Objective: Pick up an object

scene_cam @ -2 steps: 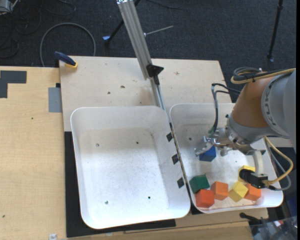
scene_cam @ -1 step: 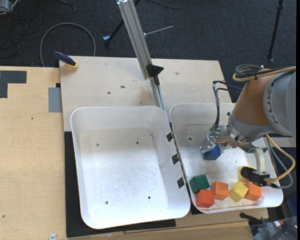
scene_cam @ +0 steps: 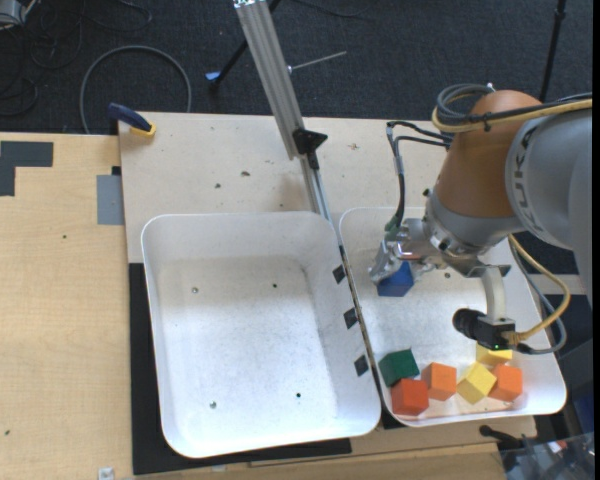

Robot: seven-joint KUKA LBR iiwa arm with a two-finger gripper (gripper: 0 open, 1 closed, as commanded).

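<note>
Grey arm with orange band [scene_cam: 485, 158] reaching in from the right, bent down over the right white bin [scene_cam: 550, 393]. Two-finger gripper [scene_cam: 392, 266] closed on a small blue cube [scene_cam: 396, 280], held between the fingers. Nearer the front rim: green [scene_cam: 399, 366], orange [scene_cam: 441, 380] and yellow [scene_cam: 475, 383] blocks. No readable writing.

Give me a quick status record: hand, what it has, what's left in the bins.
hand: over the upper left part of the right bin
blue block: at the fingertips, apparently between them
near edge of right bin: green block, red block, orange block, yellow block, second orange block
left bin: no blocks
</note>
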